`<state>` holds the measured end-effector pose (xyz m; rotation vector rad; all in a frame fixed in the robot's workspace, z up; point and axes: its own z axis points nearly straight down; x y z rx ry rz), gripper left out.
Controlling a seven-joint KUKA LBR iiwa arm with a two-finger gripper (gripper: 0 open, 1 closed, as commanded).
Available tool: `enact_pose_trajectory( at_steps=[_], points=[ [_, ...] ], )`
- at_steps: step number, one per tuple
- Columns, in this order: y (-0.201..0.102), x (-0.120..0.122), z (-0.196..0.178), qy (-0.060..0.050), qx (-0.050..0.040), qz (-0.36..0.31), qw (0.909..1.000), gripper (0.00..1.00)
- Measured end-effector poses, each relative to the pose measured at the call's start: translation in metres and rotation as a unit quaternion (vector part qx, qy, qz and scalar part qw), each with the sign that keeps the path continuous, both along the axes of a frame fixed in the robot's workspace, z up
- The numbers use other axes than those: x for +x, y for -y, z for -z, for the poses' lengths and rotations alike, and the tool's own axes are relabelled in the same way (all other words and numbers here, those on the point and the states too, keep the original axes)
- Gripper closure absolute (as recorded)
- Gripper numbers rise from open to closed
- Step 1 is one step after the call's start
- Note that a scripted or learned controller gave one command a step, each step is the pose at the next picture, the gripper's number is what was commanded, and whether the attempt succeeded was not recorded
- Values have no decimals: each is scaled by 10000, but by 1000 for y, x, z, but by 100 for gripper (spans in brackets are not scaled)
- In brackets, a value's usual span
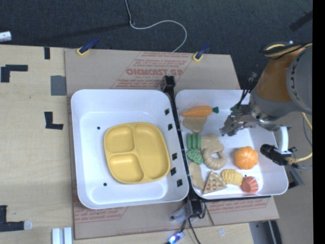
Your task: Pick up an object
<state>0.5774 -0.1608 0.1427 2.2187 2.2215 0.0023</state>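
Claw grip unclear, hovering in the right bin above a round orange fruit.

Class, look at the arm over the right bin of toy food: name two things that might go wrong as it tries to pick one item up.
1. The gripper hovers over bare floor of the right bin, between the carrot and the orange; descending here may grasp nothing.
2. The pretzel, green vegetable and pizza slice lie packed together, so a grasp there may nudge neighbours or lift two.
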Motion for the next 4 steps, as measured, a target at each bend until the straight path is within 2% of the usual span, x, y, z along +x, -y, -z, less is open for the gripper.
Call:
enact_pose_trajectory(
  at_steps=[1,2,4],
  points=[
    [1,0,-63,9,-4,-1,10000,100],
    [0,0,-82,-10,2,-2,10000,100],
    [-80,61,-70,-12,7,-25,10000,100]
  ],
)
